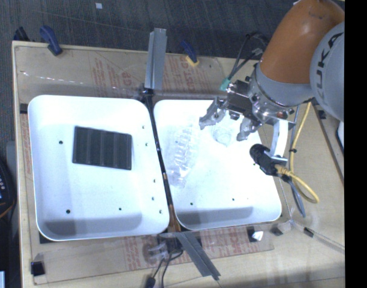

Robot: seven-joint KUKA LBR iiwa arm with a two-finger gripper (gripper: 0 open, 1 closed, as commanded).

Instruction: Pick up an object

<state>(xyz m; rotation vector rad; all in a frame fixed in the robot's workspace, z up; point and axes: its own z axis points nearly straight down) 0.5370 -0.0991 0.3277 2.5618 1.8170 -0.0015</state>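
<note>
Arm's orange band up top; our gripper (224, 126) hangs w/ fingers spread over right bin (225, 218), nothing held; clear plastic item (182, 152) unpicked; grasp remains.

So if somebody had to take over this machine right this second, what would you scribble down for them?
Claw: open, nothing between its fingers, over the far part of the right bin.
Things: a clear crinkly plastic item lies in the right bin near its left wall; a smaller clear piece sits just under the claw. A dark ribbed rectangle lies flat in the left bin.
Done: nothing picked up yet.
Left: lower the claw, close on one item, probably the small clear piece, and lift it. Clear plastic is hard to see, so check the grip.
</note>
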